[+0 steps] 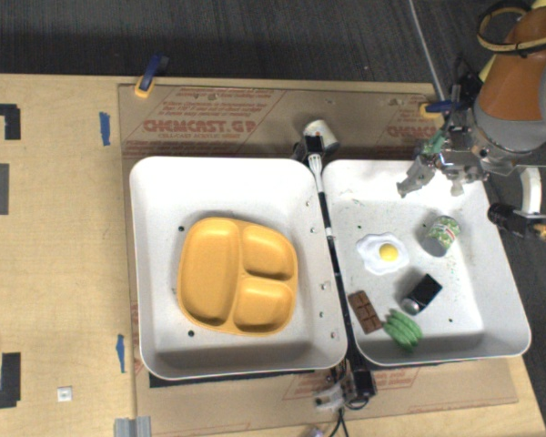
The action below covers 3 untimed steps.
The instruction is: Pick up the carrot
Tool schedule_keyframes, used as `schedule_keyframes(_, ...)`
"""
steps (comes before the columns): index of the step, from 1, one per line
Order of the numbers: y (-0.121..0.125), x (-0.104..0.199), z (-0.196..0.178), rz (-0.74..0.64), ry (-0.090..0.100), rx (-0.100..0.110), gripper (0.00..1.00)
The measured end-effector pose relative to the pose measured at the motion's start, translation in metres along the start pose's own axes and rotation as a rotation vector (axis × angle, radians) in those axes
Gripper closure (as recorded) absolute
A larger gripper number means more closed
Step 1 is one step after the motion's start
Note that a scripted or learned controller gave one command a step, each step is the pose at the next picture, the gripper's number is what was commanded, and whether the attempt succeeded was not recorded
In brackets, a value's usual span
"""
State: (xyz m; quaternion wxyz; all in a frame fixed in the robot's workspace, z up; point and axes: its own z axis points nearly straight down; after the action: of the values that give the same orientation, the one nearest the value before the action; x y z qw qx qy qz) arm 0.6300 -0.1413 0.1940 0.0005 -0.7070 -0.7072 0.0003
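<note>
Camera view shows the claw (434,182) released, fingers spread with nothing between them, hovering over the far right part of the right bin (505,321). Which piece is the carrot cannot be told for sure. The likeliest candidate is the green ridged piece (404,329) at the near side of that bin, just beside the chocolate bar (365,311) and the black block (422,293).

The risk is that the claw closes on a neighbour instead, because these pieces crowd together, or that it clips the small can (440,233) or fried egg (383,253) lying between it and the candidate.

By count there are two bins; the left bin (155,244) holds one yellow divided tray (238,274), and the right holds five small pieces.
</note>
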Motion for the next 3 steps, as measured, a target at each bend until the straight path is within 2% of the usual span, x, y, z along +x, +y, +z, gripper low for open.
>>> schedule_keyframes(1, -0.051, 0.05, 0.095, 0.007, 0.0, 0.001, 0.0)
schedule_keyframes(2, -0.048, 0.089, 0.009, -0.188, -0.001, -0.003, 0.0)
schedule_keyframes(3, -0.121, 0.096, 0.01, 0.009, 0.001, 0.003, 0.0)
